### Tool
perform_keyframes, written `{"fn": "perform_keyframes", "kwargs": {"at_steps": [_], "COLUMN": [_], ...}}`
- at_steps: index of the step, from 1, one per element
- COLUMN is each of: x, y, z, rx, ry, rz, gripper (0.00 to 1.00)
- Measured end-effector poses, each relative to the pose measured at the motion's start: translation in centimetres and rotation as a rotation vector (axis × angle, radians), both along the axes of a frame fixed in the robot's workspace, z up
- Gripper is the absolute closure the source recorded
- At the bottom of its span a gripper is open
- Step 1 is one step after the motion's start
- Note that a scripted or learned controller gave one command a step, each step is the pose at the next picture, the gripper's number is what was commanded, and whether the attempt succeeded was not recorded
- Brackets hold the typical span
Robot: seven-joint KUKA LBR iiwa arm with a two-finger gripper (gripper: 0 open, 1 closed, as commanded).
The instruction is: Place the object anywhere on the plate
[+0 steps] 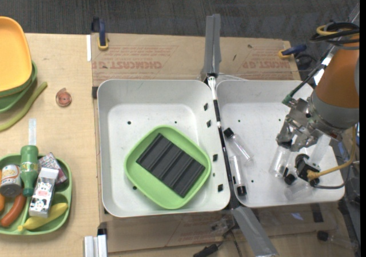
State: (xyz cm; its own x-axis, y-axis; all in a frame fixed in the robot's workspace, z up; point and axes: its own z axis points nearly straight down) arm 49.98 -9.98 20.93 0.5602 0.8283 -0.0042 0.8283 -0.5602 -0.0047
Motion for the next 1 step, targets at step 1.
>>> {"fn": "perform_keyframes", "kwargs": {"at_steps": [1], "x": [0.01], "y": [0.0], "z": [0.01], "rx": [0.0], "ry": [0.0], "rz": [0.0], "gripper": [0.0]}}
